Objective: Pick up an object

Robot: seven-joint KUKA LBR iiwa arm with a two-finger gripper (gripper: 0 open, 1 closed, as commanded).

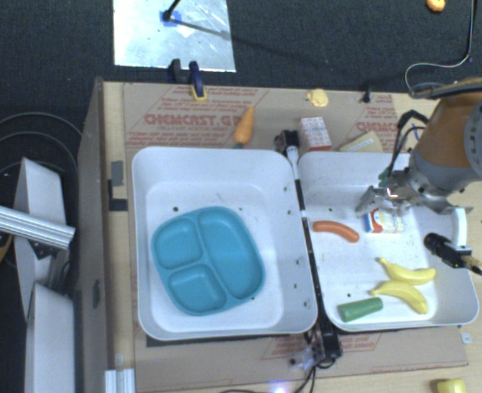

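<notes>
Fingers (385, 201) above small red-white item (377, 220), grip state unclear; sausage (335, 231) beside, bananas (404, 283) nearer front.

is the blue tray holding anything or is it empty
Empty. The blue tray lies flat in the left bin, and all three of its compartments show bare blue bottoms.

Smooth glossy plastic tray (208, 259), 2 matt white bins (216, 170).

Robotics laboratory: a cardboard-topped bench (224, 109) carries two white bins (224, 170), with loose cables (11, 137) at frame left and dark carpet (322, 23) along the top.
</notes>
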